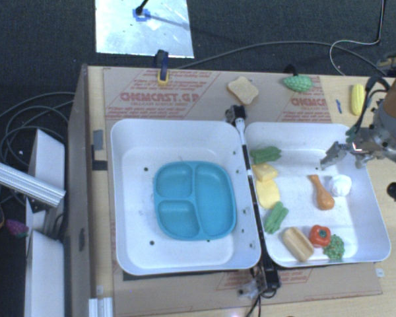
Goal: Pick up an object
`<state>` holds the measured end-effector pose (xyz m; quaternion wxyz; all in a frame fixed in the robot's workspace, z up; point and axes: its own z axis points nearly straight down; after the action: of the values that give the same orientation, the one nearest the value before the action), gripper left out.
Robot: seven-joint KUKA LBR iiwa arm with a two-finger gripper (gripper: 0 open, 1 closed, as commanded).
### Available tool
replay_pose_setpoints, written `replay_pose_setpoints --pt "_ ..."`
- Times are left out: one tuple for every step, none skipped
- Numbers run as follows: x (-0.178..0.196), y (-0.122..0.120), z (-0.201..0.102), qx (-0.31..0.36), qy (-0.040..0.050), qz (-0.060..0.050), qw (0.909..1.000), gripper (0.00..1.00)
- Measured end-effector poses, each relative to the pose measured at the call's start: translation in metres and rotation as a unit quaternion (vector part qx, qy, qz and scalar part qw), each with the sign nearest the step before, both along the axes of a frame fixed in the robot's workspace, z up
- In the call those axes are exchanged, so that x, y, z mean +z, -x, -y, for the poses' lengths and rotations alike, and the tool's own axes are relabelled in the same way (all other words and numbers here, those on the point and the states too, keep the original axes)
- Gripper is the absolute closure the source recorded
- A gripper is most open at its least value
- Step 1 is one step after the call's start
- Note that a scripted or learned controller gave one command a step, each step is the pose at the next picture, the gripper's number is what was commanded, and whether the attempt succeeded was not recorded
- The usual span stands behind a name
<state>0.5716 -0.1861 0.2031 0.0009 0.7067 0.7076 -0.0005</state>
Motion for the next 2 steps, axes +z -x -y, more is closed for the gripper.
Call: replay_pose_setpoints --pt "-0.066 0.01 -0.002 0.0 -0.0012 -0.001 1.0 0.0" --pt "-0.09 0.013 -0.01 0.003 -0.0033 0.004 1.0 0.0"
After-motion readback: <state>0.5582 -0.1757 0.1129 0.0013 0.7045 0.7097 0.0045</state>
